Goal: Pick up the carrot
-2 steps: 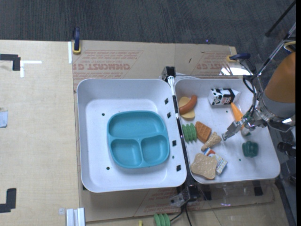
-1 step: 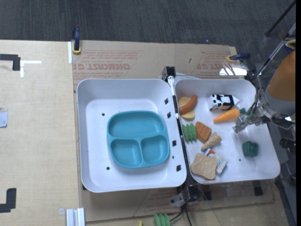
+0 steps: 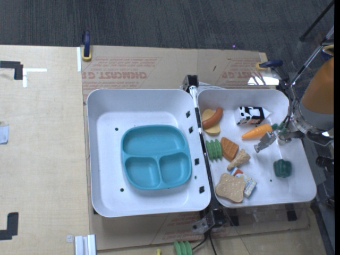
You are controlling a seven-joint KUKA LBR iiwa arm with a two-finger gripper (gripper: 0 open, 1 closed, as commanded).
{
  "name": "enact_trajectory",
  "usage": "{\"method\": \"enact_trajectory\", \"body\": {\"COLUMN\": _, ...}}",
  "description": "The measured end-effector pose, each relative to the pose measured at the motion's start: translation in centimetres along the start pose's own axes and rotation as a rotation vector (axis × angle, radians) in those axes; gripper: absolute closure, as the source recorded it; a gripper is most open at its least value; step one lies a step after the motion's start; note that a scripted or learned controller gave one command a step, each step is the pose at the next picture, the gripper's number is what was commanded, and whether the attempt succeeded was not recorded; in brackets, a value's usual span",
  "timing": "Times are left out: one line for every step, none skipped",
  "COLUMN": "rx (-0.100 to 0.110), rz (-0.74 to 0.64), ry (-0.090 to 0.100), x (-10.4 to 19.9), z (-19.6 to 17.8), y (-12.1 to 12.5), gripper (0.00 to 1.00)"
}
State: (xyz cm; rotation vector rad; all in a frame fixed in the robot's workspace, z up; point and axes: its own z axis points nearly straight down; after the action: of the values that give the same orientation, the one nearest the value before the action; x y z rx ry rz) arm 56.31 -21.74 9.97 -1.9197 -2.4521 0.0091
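I see the carrot [image 3: 256, 132] lying in the right bin [image 3: 303, 187], toward its 1 o'clock corner, just at 6 o'clock of a black-and-white toy cow [image 3: 251, 114]. My claw [image 3: 265, 141] hangs low right beside the carrot's 5 o'clock side, fingers a little apart, gripping nothing. A teal divided tray [image 3: 157, 156] fills the left bin [image 3: 101, 158].

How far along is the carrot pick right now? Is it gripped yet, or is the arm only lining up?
Done: the gripper has reached into the right bin and sits just below the carrot. In hand: nothing that can be confirmed; the carrot lies on the bin floor beside the cow toy, not visibly between the fingers. Left: closing on the carrot and lifting it clear.
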Motion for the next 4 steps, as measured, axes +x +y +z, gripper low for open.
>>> {"method": "enact_trajectory", "body": {"rx": -0.025, "rz": 0.02, "ry": -0.012, "x": -1.4, "z": 0.6, "y": 6.0, "gripper": 0.0}}
{"method": "enact_trajectory", "body": {"rx": 0.0, "rz": 0.159, "ry": -0.013, "x": 3.1, "z": 0.9, "y": 10.2, "gripper": 0.0}}
{"method": "enact_trajectory", "body": {"rx": -0.004, "rz": 0.154, "ry": -0.019, "x": 3.1, "z": 0.0, "y": 10.3, "gripper": 1.0}}
{"method": "enact_trajectory", "body": {"rx": -0.004, "rz": 0.153, "ry": -0.019, "x": 3.1, "z": 0.0, "y": 10.3, "gripper": 0.0}}
